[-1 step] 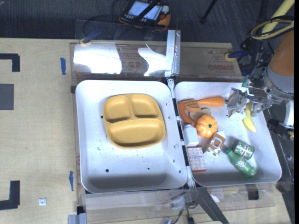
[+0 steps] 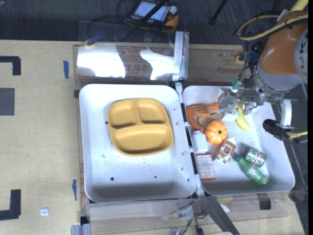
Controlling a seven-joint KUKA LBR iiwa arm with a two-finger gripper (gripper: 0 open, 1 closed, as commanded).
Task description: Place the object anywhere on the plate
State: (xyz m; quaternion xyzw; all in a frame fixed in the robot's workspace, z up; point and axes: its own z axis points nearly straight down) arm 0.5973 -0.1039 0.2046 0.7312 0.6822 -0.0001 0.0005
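A yellow three-compartment plate (image 2: 140, 126) lies in the left bin (image 2: 98, 170). The right bin (image 2: 279, 146) holds a small orange pumpkin (image 2: 216, 131), an orange curved piece (image 2: 198, 114), a yellow banana (image 2: 242, 119), a green bottle (image 2: 253, 170), a green can (image 2: 255, 156), a red and white packet (image 2: 205, 165) and a small carton (image 2: 227, 150). My gripper (image 2: 234, 101) hangs over the upper middle of the right bin, between the orange piece and the banana. Nothing shows between its tips.
A clear plastic panel (image 2: 132, 58) and a metal bracket (image 2: 180, 55) stand behind the bins. A handheld controller (image 2: 150, 12) lies on the floor beyond. Yellow cabling (image 2: 259, 26) loops over the arm. The bins' shared rim (image 2: 186, 131) runs down the middle.
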